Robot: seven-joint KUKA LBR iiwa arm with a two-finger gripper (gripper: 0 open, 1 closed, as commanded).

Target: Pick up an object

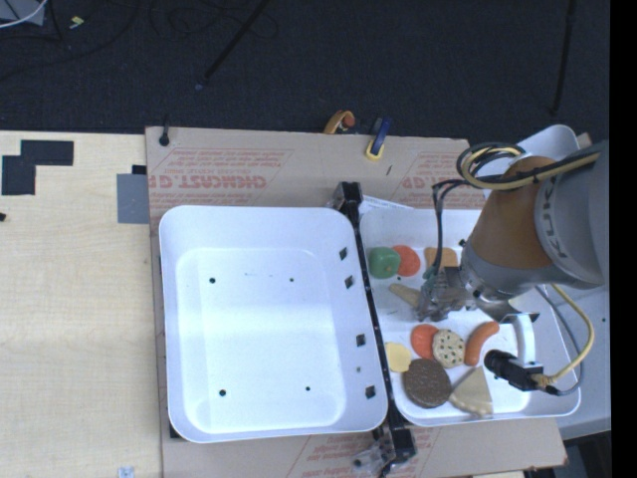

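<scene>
two bins point(189, 267) sit side by side. gripper point(434, 302) hangs low in the right one among toy food: green ball point(383, 262), cookie point(448, 348). its opening can't be told.

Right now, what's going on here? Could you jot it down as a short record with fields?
arm: grey with an orange band, reaching in from the right over the right bin
gripper: low among the items in the right bin
items: green piece, orange-red piece, dotted cookie, dark round cookie, pale wedge, sausage-shaped piece
left bin: white, shallow
held: nothing visibly between the gripper's fingers
</scene>
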